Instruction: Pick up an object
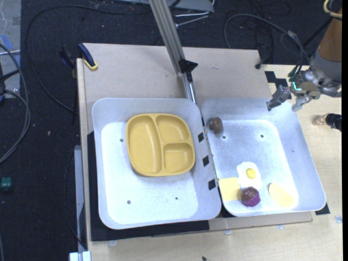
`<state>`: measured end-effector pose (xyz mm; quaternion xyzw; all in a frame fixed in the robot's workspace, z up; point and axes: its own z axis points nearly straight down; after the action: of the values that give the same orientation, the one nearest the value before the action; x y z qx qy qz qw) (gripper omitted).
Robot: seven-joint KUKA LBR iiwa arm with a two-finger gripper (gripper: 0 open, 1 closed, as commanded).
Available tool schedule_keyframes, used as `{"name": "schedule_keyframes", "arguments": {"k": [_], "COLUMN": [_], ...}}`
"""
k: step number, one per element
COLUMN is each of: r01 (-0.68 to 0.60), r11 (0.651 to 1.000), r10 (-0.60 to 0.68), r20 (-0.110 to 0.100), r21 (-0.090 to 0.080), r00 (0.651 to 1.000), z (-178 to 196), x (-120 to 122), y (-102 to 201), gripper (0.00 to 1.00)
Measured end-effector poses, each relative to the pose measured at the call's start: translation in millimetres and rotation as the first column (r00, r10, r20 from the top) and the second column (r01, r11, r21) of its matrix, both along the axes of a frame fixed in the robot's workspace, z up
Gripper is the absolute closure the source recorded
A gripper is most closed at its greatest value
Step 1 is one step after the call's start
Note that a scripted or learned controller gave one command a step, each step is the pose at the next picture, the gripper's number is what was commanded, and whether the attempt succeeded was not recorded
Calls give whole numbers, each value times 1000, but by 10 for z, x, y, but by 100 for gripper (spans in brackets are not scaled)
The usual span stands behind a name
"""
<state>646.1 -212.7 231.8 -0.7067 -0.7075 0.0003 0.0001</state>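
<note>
The right bin (283, 140) holds a small brown round object (216, 125) near its far left corner. Along its near edge lie a fried-egg toy (249, 172), a yellow flat square (229, 189), a purple round object (250, 196) and a pale yellow oval piece (282, 194). My gripper (288, 99) hangs above the bin's far right corner, well away from all of these. Its two fingers are spread apart with nothing between them.
The left bin (109, 200) carries a yellow divided plate (161, 144). A slanted metal pole (169, 34) crosses the back and ends at the gap between the bins. Cables lie on the dark floor behind the bench.
</note>
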Motion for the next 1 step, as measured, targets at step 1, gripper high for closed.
{"name": "schedule_keyframes", "arguments": {"k": [1], "r01": [0], "r11": [1000], "r10": [0], "r20": [1], "r21": [0], "r00": [1000], "z": [7], "x": [4], "y": [0], "gripper": [0]}}
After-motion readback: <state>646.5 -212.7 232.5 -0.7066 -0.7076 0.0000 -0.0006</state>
